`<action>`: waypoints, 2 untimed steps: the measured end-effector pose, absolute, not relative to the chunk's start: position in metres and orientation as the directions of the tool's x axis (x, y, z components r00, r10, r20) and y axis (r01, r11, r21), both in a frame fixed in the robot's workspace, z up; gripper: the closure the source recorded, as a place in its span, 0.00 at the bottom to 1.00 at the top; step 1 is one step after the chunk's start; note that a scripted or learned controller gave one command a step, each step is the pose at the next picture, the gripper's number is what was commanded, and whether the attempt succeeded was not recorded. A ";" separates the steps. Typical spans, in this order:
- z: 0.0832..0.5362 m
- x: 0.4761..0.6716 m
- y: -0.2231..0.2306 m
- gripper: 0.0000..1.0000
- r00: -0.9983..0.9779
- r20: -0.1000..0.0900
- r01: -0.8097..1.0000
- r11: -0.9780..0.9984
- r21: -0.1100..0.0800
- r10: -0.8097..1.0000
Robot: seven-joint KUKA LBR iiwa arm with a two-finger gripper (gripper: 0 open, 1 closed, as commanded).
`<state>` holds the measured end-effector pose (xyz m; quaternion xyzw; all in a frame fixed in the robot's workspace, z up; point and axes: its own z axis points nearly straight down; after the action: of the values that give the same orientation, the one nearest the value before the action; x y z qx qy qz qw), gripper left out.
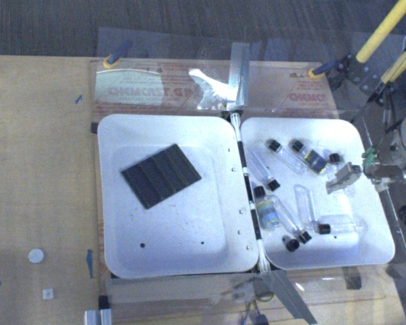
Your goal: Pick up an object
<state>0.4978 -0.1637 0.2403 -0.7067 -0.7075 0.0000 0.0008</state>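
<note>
In the left bin a dark ribbed rectangular pad lies flat and turned at an angle. The right bin holds several small clear bottles with black caps, among them one with a dark label, one with a coloured label near the divider, and a clear one at the front right. My gripper hangs over the right side of the right bin, between the dark-labelled bottle and the front-right bottle. I see nothing held in it.
The grey arm comes in over the right bin's right rim. A metal divider separates the bins. Yellow-handled clamps stand at the back right, and a taped plastic sheet lies behind the bins.
</note>
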 end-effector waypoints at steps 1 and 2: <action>0.218 0.574 -0.168 0.00 -0.075 -0.002 0.997 0.075 0.003 0.997; 0.107 0.589 -0.205 0.00 -0.203 0.002 0.979 0.203 0.001 0.979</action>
<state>0.5891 -0.2051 0.1074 -0.6312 -0.7756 -0.0008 0.0005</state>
